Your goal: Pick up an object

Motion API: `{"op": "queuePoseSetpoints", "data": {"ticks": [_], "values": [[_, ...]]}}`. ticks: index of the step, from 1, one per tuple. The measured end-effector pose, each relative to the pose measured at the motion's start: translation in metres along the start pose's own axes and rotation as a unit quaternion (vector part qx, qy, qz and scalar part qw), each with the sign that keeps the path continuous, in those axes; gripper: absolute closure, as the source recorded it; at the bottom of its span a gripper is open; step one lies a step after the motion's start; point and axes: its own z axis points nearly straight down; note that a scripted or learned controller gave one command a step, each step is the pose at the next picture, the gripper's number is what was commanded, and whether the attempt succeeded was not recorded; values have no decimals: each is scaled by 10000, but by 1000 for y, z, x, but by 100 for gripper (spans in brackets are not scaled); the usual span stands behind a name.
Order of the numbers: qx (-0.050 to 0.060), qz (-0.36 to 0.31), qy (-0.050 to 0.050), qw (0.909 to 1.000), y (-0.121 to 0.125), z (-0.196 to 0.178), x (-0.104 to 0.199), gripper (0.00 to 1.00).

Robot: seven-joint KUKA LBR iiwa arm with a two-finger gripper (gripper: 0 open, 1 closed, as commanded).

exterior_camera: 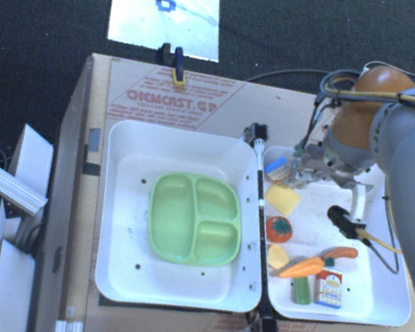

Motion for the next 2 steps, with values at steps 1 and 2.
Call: {"op": "queuePoseSetpoints", "data": {"ticks": [1, 2], "values": [[14, 6, -26, 10000, -1, 0, -3, 0], [19, 5, 8, 10000, -76, 12, -1, 0]]}}
